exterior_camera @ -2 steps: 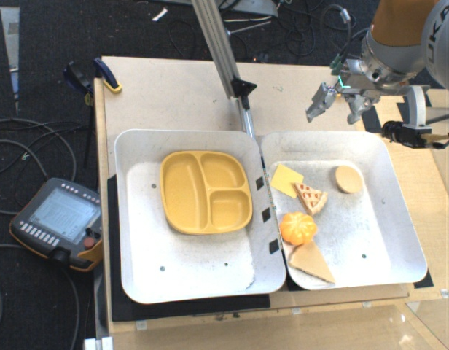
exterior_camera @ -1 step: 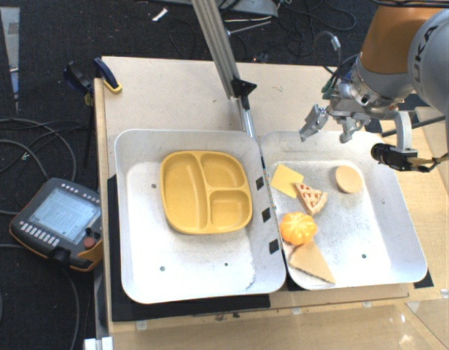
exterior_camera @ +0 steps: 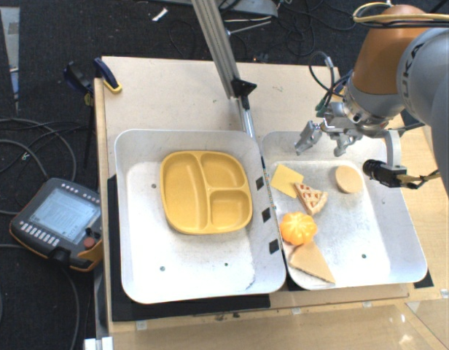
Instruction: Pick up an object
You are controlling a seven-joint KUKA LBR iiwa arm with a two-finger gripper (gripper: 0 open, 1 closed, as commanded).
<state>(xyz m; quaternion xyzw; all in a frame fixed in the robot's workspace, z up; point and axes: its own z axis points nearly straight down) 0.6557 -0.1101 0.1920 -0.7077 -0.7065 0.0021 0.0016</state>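
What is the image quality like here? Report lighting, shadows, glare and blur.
Camera view: even, soft overhead light; the yellow tray and orange cast only faint shadows; no strong glare on the white bins; food items are sharp; the gripper is slightly soft; the arm's orange band looks bright.

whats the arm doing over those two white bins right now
A grey arm with an orange band reaches in from the right, its two-finger gripper open above the far edge of the right white bin, holding nothing. In that bin lie a yellow cheese-like slab, a pie-slice toy, a round tan disc, an orange fruit toy and a tan wedge. The left white bin holds a yellow divided plate.
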